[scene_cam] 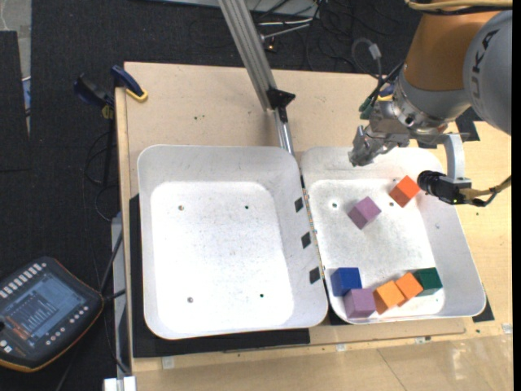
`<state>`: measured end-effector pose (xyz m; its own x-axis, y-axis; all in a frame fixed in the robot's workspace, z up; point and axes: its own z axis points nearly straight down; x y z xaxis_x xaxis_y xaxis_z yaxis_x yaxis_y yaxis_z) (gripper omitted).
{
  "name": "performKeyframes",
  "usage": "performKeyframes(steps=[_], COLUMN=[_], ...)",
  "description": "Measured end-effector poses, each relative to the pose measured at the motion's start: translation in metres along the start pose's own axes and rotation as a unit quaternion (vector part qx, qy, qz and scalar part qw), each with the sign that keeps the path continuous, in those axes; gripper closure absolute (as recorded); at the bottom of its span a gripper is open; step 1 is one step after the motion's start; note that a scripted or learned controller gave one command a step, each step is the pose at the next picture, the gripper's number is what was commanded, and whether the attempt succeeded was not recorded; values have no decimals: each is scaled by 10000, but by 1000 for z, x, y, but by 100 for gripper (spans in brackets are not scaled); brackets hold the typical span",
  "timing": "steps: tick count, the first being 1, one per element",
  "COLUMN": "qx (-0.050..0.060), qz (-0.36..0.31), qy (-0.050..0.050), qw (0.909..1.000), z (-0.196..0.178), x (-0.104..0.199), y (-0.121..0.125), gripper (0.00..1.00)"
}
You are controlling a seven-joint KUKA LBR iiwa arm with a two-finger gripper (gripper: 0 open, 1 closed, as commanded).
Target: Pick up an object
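Two white bins sit side by side on a tan bench (212, 104); the right bin (464, 259) holds purple, orange, blue and green blocks. Above its far edge hangs the gripper (362, 155), nothing visibly in it, near a purple block (364, 212) and an orange block (404, 191).

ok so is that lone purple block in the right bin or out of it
In. The purple block rests on the floor of the right bin, apart from the other blocks and inside its rim.
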<state>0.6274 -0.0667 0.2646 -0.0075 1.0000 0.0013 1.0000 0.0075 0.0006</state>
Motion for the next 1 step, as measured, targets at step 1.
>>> performKeyframes(steps=[1], qx=[13], qz=[2], qy=[-1], qw=[10000], z=[5], x=[42], y=[-14], gripper=[100])
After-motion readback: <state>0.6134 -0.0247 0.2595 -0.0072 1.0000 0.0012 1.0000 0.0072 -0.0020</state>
